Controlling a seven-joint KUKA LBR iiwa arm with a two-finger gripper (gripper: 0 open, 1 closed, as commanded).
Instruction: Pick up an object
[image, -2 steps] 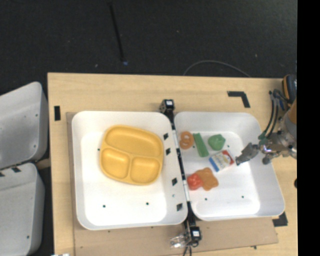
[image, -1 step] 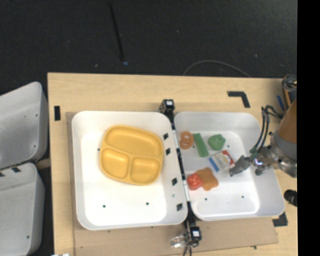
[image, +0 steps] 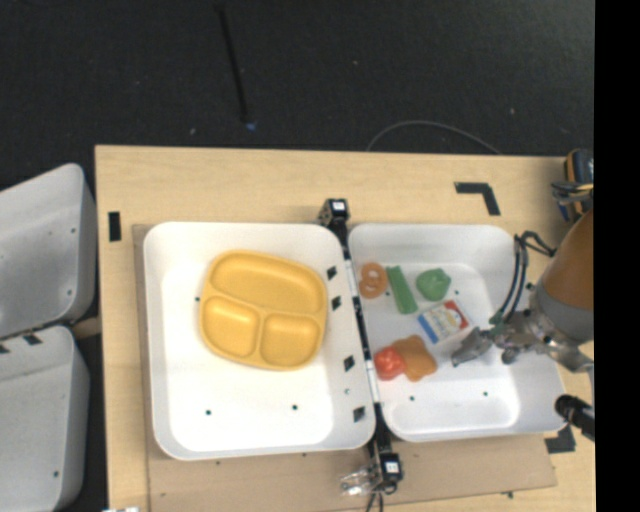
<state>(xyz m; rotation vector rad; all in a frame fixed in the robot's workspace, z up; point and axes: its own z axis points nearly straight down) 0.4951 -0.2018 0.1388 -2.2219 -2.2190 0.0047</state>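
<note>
Hovering low over the right side of the right-hand shallow white bin (image: 400, 238), my claw (image: 478, 346) points leftward into the tray, and its two dark fingers look spread apart with nothing between them, though they are small and blurred against the white floor. My grey arm (image: 560, 300) with its orange band is cut off at the picture's right, so most of it is hidden. Just left of my fingertips lies a small flat packet printed in white, blue and red (image: 443, 321); its print is too small to read. Below and to the left of it sits a lumpy orange-brown object (image: 418, 358), touching a small red object (image: 387, 363) whose shape I cannot make out. Further up are a green rectangular bar (image: 401, 289), a rounded green lump (image: 433, 284) and a small orange ring-like piece (image: 372, 280) near the bin's left wall. The left-hand shallow white bin (image: 170, 400) carries a yellow plastic plate with three compartments (image: 264, 310), well apart from my claw.
</note>
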